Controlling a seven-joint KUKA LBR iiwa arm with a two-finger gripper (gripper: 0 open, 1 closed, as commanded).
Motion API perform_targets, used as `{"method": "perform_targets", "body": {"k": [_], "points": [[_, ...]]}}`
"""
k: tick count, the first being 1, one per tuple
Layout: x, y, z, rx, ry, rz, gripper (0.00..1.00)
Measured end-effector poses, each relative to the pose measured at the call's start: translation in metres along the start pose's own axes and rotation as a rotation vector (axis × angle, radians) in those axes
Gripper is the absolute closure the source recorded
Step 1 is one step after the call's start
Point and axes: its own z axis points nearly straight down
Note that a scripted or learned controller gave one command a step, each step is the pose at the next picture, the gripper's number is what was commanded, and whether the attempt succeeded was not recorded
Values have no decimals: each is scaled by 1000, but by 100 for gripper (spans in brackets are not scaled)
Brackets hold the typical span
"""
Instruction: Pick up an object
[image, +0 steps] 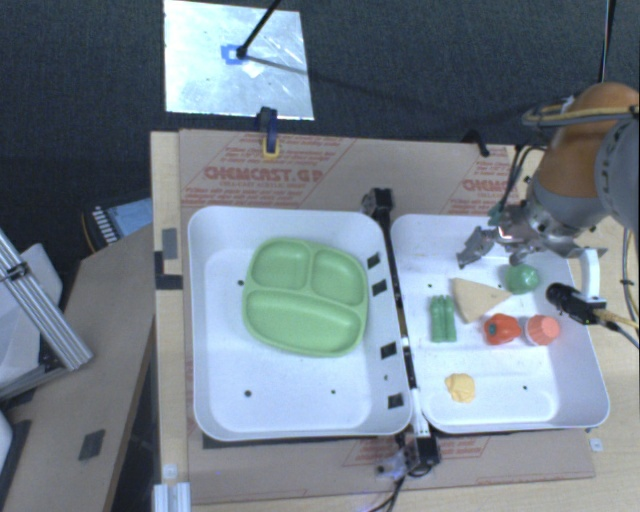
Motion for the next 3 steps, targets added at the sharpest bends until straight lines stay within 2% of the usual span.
{"method": "perform_targets", "body": {"k": [1, 2, 3], "points": [[-3, -8, 57, 3, 0, 4, 0], [-3, -8, 69, 1, 0, 4, 0], [-3, -7, 58, -3, 0, 3, 100]]}}
